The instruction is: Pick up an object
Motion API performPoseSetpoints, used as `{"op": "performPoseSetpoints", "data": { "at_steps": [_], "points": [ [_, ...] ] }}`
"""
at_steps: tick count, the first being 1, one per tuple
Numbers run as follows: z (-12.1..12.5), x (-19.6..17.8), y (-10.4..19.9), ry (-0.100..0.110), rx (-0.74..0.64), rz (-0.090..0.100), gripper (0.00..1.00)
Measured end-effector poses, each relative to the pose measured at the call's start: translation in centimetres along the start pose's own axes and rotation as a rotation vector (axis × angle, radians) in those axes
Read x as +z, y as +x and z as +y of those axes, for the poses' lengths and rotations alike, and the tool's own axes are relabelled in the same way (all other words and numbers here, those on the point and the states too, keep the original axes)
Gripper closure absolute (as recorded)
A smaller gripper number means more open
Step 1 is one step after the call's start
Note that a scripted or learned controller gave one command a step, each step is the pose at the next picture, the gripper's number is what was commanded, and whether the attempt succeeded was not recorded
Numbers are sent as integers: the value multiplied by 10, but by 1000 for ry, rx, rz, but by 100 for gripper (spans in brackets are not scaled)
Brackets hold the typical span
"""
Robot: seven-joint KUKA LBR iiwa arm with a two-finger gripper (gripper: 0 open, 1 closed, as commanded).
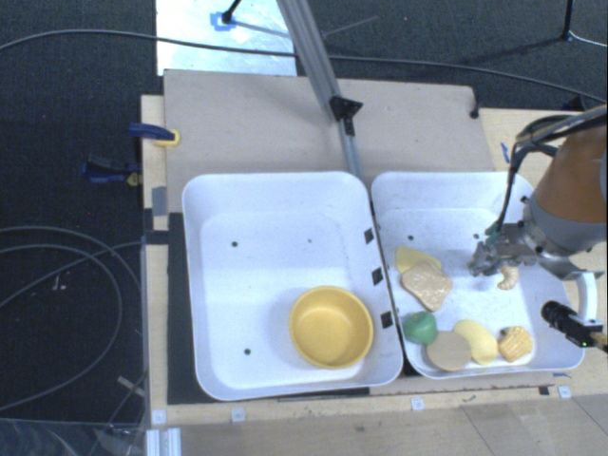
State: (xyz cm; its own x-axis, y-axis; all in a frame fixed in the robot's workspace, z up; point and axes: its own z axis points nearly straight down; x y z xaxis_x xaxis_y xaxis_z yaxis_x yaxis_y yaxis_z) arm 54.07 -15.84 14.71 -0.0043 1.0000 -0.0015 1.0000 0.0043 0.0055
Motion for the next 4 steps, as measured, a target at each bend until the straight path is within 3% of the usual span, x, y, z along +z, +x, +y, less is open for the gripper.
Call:
{"op": "performPoseSetpoints", "data": {
  "at_steps": [2,4],
  "points": [
    [14,-111,-4,-2,-1,-1,100],
    [1,-95,100,5,-6,3,100]
  ]
}}
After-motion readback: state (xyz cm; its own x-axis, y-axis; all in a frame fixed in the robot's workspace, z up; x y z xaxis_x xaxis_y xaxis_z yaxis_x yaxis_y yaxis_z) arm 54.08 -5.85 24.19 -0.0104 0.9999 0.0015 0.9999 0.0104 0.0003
